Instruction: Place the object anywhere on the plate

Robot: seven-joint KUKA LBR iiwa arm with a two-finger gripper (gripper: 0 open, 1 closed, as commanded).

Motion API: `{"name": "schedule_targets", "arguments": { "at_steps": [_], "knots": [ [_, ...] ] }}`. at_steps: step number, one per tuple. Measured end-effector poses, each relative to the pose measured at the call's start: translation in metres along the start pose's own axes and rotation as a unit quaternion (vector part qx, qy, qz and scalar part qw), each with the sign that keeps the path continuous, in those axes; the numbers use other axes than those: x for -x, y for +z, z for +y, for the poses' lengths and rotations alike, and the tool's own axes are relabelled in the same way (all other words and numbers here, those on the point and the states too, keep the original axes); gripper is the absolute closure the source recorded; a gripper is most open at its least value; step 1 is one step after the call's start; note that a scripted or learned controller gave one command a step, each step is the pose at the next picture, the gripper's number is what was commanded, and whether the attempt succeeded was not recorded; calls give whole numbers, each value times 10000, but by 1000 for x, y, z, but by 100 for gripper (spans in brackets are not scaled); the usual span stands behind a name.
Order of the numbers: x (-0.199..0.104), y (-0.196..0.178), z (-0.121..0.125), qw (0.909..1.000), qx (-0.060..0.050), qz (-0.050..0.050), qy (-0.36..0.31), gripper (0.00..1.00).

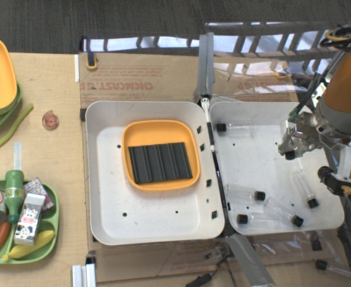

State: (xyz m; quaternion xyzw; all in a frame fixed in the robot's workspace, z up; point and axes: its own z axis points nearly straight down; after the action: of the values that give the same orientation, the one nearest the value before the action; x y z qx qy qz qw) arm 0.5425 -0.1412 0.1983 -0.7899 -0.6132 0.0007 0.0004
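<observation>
The orange plate [161,154] sits in the middle of the left bin [103,178], with a dark ribbed mat [161,163] lying on it. Clear tubes with black caps [247,193] lie scattered in the right bin [253,154], mostly toward 5 o'clock. The tool [290,150] hangs over that bin's 3 o'clock side; whether it is open or closed, I cannot tell.

An orange plate [161,154] holding a dark ribbed block [160,163] sits mid-left bin [106,220]. At three o'clock the gripper [290,149] hangs over the right bin [253,160]. Clear tubes with black caps [250,194] lie scattered toward five o'clock.
</observation>
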Motion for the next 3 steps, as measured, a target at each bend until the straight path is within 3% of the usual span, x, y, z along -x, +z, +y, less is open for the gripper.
{"name": "schedule_targets", "arguments": {
  "at_steps": [1,2,3],
  "knots": [
    [43,-42,37,9931,-11,-11,1177,100],
    [53,-56,71,9998,-1,-11,-204,100],
    [43,-54,116,9736,11,-10,-2281,100]
  ]
}}
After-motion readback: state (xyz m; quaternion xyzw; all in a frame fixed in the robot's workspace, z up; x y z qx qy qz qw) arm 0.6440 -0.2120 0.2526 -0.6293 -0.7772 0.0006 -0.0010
